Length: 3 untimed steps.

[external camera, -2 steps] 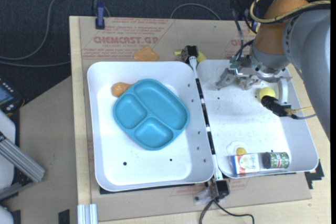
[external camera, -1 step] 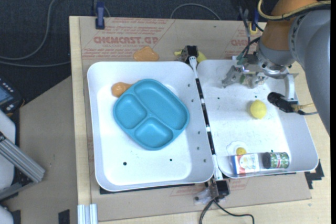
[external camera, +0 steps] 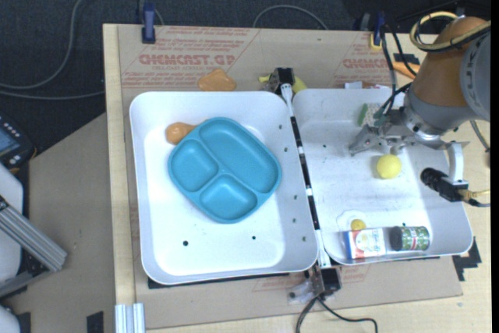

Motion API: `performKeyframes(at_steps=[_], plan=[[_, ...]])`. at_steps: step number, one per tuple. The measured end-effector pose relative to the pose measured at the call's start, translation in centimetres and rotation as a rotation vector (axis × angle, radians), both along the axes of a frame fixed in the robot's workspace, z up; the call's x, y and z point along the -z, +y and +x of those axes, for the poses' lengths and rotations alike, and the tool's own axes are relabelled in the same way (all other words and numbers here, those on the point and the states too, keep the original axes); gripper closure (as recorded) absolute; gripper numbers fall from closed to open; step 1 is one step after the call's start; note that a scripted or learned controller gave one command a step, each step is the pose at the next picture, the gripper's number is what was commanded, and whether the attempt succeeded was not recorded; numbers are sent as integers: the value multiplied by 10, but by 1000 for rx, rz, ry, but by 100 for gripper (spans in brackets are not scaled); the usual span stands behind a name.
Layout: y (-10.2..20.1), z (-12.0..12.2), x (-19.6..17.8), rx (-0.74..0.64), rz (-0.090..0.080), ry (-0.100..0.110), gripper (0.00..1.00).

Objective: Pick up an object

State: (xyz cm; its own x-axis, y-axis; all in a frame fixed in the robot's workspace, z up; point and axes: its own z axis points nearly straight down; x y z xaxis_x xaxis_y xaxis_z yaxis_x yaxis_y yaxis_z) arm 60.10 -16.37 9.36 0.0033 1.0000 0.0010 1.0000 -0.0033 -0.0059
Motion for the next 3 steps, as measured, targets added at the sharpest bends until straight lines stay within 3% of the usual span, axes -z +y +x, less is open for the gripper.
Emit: performKeyframes(at_steps=[1, 2, 3], plan=[[-7, -40, 10, -1, 1, -1, 0], [-7, -37, -1, -2, -1, -7, 100], [-7, -37, -1, -2, -1, -7, 0]])
